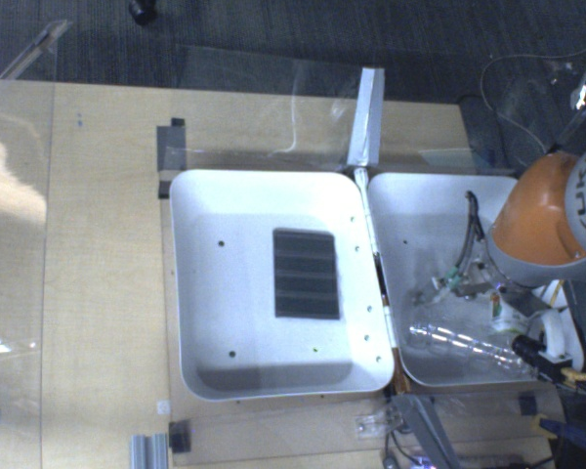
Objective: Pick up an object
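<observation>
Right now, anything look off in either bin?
Nothing looks spilled or broken. The dark ribbed pad lies flat and square in the left bin. In the right bin, a clear tube-like object lies slanted near the front wall, below the arm; too transparent to judge its condition.

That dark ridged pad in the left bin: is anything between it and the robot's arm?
Yes. The dark ridged pad lies alone in the left bin. The arm is over the right bin, so the raised rims where both bins meet stand between them, nothing else visible.
</observation>
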You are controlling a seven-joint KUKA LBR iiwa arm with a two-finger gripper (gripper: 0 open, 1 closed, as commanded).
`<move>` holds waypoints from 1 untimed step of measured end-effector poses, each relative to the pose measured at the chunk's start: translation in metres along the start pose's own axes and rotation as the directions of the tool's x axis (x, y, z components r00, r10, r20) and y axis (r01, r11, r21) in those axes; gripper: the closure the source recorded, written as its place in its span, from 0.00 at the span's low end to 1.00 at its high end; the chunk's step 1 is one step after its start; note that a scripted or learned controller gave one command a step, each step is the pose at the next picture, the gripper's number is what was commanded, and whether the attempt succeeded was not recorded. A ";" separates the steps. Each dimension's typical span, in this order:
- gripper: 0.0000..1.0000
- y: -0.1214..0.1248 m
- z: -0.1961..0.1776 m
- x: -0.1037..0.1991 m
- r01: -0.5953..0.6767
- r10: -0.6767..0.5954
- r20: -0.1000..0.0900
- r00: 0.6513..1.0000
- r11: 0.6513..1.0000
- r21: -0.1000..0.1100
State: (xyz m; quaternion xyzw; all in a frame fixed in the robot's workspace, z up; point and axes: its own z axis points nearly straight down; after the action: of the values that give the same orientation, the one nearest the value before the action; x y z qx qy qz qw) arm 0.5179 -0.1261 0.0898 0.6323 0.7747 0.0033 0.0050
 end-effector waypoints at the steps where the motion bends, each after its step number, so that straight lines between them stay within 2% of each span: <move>1: 0.00 0.018 -0.063 -0.073 -0.024 0.024 0.000 1.000 1.000 0.003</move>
State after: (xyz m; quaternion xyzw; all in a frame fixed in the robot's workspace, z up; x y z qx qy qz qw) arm 0.5491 -0.1938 0.1536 0.6415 0.7671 0.0023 0.0040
